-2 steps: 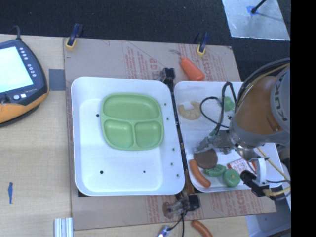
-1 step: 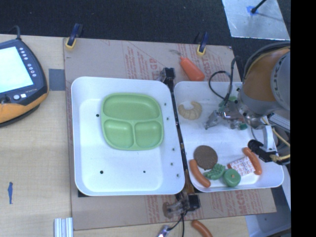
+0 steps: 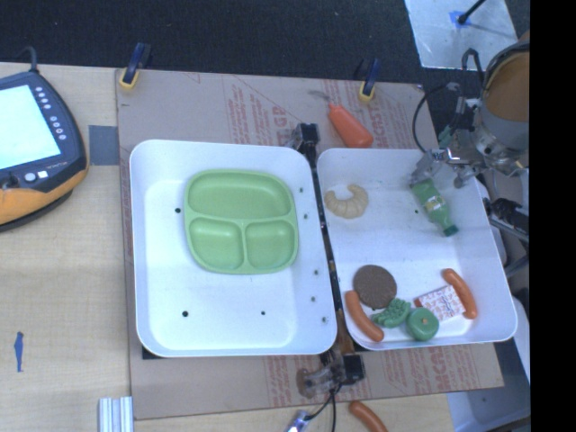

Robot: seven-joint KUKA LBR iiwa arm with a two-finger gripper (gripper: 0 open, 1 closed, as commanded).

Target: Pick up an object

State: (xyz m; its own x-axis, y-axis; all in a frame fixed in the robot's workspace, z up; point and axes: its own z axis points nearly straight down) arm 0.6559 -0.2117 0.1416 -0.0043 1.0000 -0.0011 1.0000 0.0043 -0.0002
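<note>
Pendant: I see a teach pendant lying at the bench's far left, screen up.
Left bin: the left bin holds a green divided plate, flat, toward its far half.
Carrot: a toy carrot lies on the cardboard just beyond the right bin.
Right bin: the right bin holds a croissant near its far left corner; along the near edge I count a sausage, a brown patty, green broccoli-like pieces, a red-and-white packet and a second sausage.
Bottle: a green bottle lies tilted at the far right.
Gripper: the gripper hangs just beyond the bottle's top end; I cannot tell how its fingers stand.
</note>
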